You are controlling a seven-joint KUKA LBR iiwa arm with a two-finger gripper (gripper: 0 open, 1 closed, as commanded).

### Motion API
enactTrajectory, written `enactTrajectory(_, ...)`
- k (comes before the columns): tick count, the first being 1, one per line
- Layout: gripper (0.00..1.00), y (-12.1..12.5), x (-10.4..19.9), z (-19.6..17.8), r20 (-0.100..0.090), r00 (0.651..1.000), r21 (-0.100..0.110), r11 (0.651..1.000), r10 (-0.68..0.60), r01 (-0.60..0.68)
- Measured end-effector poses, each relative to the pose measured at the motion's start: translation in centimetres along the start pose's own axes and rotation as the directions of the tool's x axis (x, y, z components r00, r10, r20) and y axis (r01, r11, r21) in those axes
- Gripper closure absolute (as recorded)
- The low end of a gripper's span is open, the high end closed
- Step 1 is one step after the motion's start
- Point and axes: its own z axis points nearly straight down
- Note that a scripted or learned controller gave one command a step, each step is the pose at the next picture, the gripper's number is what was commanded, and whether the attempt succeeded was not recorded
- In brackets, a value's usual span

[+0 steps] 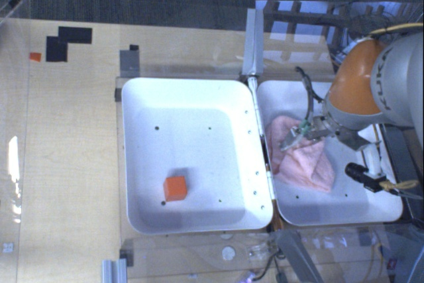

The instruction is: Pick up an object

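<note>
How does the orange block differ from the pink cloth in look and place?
The orange block is small, rigid and box-shaped; the pink cloth is larger, soft and crumpled. The block sits alone in the left bin; the cloth lies in the right bin, with the gripper over it. Both rest on white bin floors.

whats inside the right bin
A crumpled pink cloth lies on the floor of the right bin, with the gripper down at the cloth's upper part. Whatever may lie under the cloth is covered. The left bin holds an orange block.
</note>
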Motion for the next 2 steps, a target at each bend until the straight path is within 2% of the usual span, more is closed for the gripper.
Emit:
enactTrajectory(1, 1.00, 0.3, -0.1, -1.1, 0.002, 1.000, -0.006, 1.000, -0.001, 0.001)
enactTrajectory(2, 1.00, 5.8, 2.2, -13.4, -0.009, 1.000, 0.015, 1.000, -0.012, 0.012)
